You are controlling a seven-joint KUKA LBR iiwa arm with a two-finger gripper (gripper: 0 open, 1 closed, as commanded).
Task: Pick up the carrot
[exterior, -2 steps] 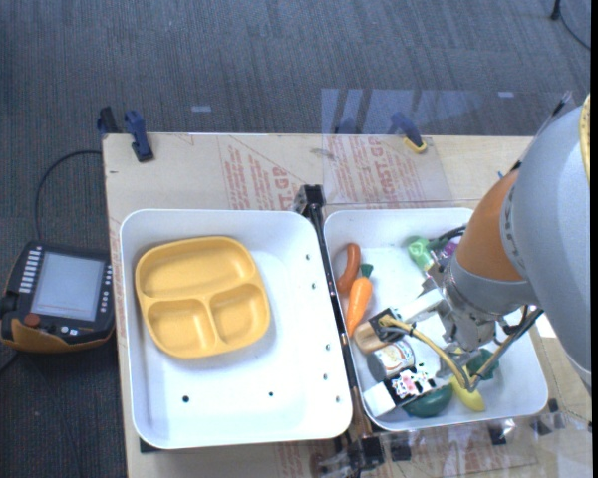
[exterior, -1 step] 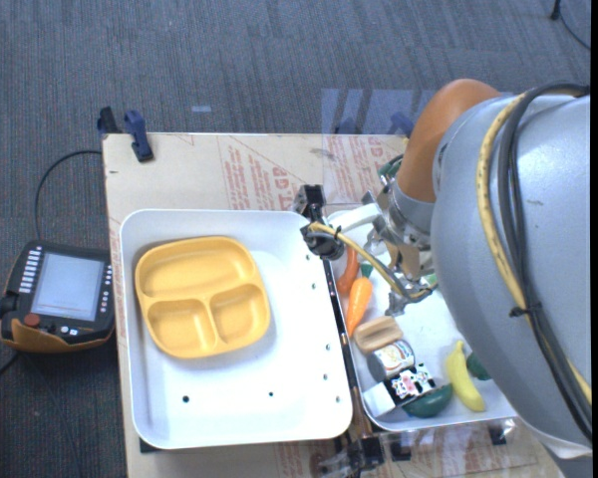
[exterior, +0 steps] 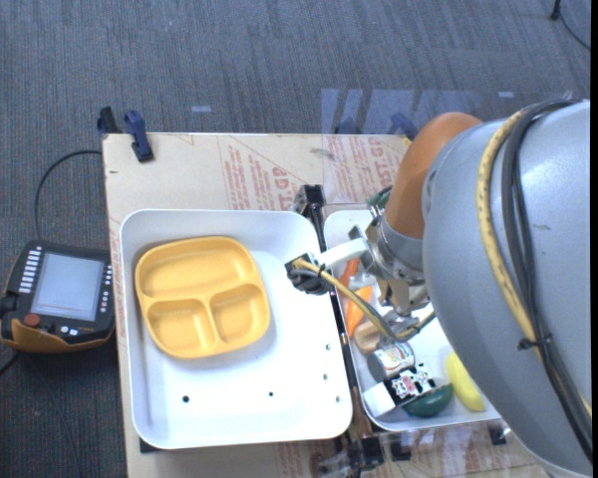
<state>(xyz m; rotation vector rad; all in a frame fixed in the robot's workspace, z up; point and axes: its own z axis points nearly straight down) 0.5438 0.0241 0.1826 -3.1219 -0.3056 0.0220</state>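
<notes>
**Bench inventory: 2 bins, 1 arm, carrot pick pending**

Nearest the camera: arm [exterior: 518,287], grey, with an orange band above the wrist. It enters from the right of the view and hangs over the right bin [exterior: 434,418], hiding most of that bin.

Item 1. Gripper [exterior: 397,319]. It sits low over the right bin's left half, cabling looped in front of it. Whether it is clenched, released or grasping anything cannot be told; nothing is seen held.

Item 2. Carrot [exterior: 356,312]. An orange strip lies in the right bin against its left wall, just beside the gripper on the side toward the left bin. Its long axis appears to run roughly along that wall, from the far side toward the near side, part of it covered by the arm's hardware. Judgement: the coming move turns on a small shift toward the left wall, with the grasp set across that axis, and the wall may crowd the approach.

Item 3. Other contents of the right bin: yellow piece [exterior: 466,383], dark green piece [exterior: 431,400], small white printed box [exterior: 404,382], all at the near end.

Item 4. Left bin [exterior: 179,416], holding a yellow divided plate [exterior: 201,295] with 3 compartments.

Item 5. Teach pendant [exterior: 60,297] on the floor, left of the bench.
</notes>
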